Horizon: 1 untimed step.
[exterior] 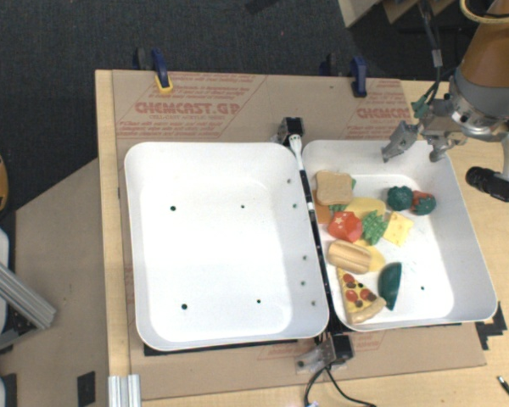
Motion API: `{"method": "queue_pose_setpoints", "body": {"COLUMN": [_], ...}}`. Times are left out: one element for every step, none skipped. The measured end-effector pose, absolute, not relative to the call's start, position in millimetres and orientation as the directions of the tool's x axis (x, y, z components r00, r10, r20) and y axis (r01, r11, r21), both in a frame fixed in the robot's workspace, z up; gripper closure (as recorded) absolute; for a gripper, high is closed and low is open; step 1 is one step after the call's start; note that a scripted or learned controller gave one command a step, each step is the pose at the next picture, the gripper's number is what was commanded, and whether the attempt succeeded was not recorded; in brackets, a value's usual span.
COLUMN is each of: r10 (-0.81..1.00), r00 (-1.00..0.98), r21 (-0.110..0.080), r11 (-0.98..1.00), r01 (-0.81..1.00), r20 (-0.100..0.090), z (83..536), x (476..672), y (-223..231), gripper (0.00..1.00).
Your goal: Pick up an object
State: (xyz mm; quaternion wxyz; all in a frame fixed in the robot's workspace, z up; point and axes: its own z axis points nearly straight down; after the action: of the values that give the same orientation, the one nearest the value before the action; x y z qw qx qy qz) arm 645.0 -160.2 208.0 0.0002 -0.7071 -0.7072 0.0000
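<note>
A white left bin (212,244) sits on a brown board (237,100) clamped at the far edge by a yellow-tipped clamp (161,73) and a blue clamp (358,75). Just beside it, the right bin (458,278) holds toy food bunched toward its left half: a bread slice (332,186), a red pepper (344,225), a hot dog (355,256), a pizza slice (360,297), a dark green piece (391,283), a cheese wedge (398,228) and broccoli (399,197). The gripper (417,144) hangs above the bin's far rim, fingers spread wide and holding nothing, apart from the food.
</note>
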Motion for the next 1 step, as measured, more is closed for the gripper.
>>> {"method": "queue_pose_setpoints", "body": {"r10": [1.000], "r00": [-0.012], "r21": [-0.003], "r11": [0.012], "r01": [1.000], "r20": [0.005], "z": [183.5], "x": [667.2], "y": [-38.3], "gripper": [0.00]}}
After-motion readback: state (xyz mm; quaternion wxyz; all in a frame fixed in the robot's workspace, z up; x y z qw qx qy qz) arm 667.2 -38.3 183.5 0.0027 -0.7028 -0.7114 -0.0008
